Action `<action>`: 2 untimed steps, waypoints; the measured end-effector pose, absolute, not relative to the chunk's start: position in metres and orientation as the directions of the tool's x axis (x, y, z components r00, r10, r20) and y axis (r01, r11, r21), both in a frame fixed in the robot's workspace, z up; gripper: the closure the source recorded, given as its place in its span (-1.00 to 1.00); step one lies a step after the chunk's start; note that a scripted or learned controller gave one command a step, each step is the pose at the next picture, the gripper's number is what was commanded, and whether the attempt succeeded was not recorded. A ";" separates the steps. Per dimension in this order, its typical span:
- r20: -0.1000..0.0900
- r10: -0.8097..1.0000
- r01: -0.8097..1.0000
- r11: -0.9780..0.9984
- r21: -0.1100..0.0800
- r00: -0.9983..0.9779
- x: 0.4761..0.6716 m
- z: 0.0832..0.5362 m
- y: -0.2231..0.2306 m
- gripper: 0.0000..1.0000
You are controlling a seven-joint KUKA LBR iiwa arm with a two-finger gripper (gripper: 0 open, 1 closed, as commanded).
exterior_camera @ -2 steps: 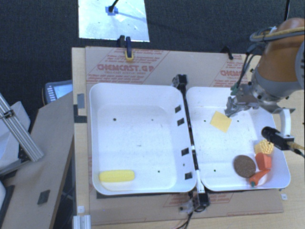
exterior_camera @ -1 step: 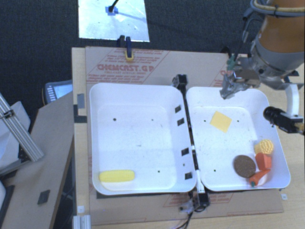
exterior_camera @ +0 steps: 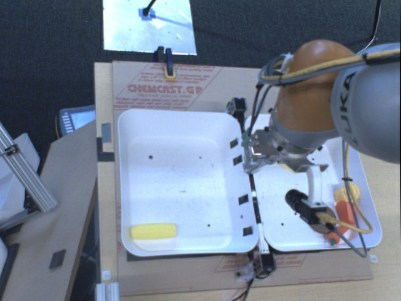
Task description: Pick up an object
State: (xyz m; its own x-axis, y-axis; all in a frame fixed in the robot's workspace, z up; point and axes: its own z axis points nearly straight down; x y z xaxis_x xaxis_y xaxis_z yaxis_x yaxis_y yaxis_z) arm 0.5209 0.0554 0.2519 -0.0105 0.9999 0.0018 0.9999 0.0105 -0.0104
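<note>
Arm (exterior_camera: 326, 93) reaches in over the right bin (exterior_camera: 276, 238). The end effector (exterior_camera: 254, 158) hangs low by that bin's left wall, next to the divide between bins; can't tell if it's open or closed, and nothing is seen gripped. A yellow oblong object (exterior_camera: 153, 231) lies flat in the left bin (exterior_camera: 135, 121), near its front-left corner. An orange object (exterior_camera: 343, 213) and a small yellow object (exterior_camera: 349, 190) lie against the right bin's right wall. Both bins sit on the counter (exterior_camera: 69, 168).
</note>
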 end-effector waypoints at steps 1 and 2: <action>-0.003 1.000 1.000 -0.004 -0.002 0.004 0.559 0.180 -0.011 1.00; -0.004 1.000 1.000 -0.002 0.016 0.002 0.616 0.293 -0.057 1.00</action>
State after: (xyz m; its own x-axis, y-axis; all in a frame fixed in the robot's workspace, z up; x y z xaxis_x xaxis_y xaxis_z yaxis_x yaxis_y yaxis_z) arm 0.6164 -0.0571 0.2932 0.0017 1.0000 -0.0042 0.9999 -0.0016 0.0158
